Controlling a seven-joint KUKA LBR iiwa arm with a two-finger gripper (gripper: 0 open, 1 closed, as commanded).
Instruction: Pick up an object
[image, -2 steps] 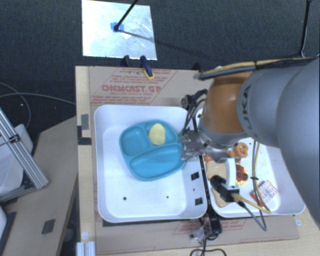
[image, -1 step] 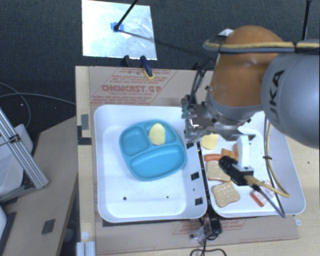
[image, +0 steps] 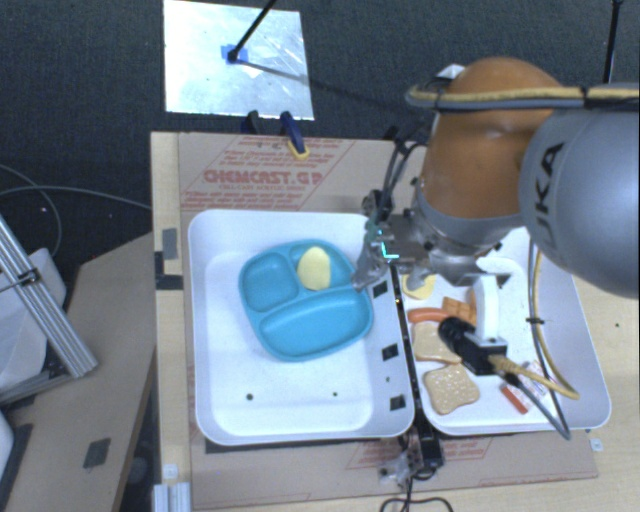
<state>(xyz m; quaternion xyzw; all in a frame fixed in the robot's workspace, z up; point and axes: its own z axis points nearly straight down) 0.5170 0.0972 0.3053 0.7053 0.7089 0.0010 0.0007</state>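
The gripper (image: 366, 272) hangs low just right of the frame's centre, over the right edge of the left bin (image: 290, 415), with its tip at the upper right rim of the blue divided plate (image: 305, 330). From this slant I cannot tell whether it is spread or closed, and nothing shows gripped in it. The nearest loose thing is the yellow lump (image: 314, 267) in the plate's upper right compartment, just left of the tip. Because the tool sits over the rim and not over the lump, a descent here would likely land on plastic. That could tip or shove the plate and roll the rounded lump away, and a close could nip only the rim and lift the plate askew. The wall between the bins is also close, so drift to the right risks a scrape. Right of it in the right bin (image: 585, 375), the toast slice (image: 450, 388) and the sausage (image: 425, 314) lie flat and crowded, which would make for hard pinches.
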